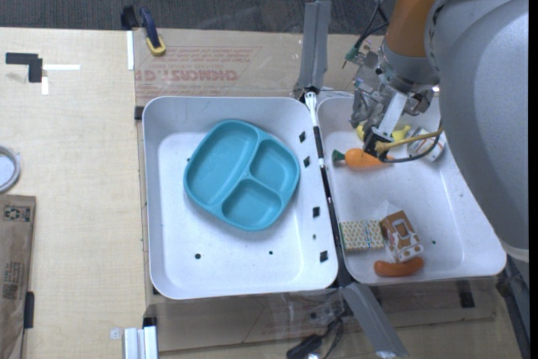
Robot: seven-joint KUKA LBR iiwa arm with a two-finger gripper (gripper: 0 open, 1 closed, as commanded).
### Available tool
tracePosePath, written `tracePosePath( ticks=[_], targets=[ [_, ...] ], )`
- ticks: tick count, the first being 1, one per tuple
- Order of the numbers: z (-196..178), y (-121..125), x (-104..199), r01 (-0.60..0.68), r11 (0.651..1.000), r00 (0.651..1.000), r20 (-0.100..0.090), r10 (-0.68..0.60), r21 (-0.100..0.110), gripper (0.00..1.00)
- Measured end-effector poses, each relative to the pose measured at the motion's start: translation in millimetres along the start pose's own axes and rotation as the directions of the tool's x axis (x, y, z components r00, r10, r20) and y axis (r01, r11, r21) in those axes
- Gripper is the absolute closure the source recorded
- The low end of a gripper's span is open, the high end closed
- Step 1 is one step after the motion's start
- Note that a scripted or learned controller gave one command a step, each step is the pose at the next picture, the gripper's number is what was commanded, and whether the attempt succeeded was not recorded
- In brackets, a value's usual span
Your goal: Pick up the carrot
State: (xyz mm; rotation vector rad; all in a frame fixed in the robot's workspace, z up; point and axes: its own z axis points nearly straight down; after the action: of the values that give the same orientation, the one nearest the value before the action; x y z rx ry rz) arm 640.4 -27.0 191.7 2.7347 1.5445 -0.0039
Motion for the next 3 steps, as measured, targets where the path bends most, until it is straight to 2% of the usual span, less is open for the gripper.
tracePosePath(
  ticks=[1, 3],
  targets=[
    [1, 0, 0, -0.001, 1.0, 1.0, 0.001, 0.001, 0.001, 0.0],
    [2, -32, 56, 0.18, 0.984, 0.984, 0.002, -0.18, 0.003, 0.0]
  ],
)
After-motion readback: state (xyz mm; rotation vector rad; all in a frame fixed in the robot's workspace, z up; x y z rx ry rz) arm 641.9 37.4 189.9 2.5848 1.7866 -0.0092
